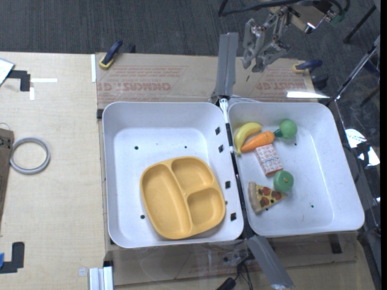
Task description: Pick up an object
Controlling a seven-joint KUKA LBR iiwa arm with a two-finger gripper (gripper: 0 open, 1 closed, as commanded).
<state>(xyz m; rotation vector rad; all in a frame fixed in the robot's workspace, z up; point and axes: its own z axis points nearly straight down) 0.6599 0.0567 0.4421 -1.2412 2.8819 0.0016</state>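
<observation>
Gripper [261, 48] raised above right bin [338, 213] — jaw state undeterminable. Banana [245, 133], carrot [258, 141] touching inside. Yellow tray [181, 197] in left bin [121, 180].

on your left sits a roll of tape [28, 155], flat on the pale wooden bench top [48, 210]. a blue and yellow clamp [111, 54] grips the far edge of the cardboard sheet [157, 80] that lies under the bins, and a second blue clamp [308, 66] shows at the far right. a grey bar [227, 65] runs up from the seam between the bins. dark carpet [121, 11] lies beyond the bench.
</observation>
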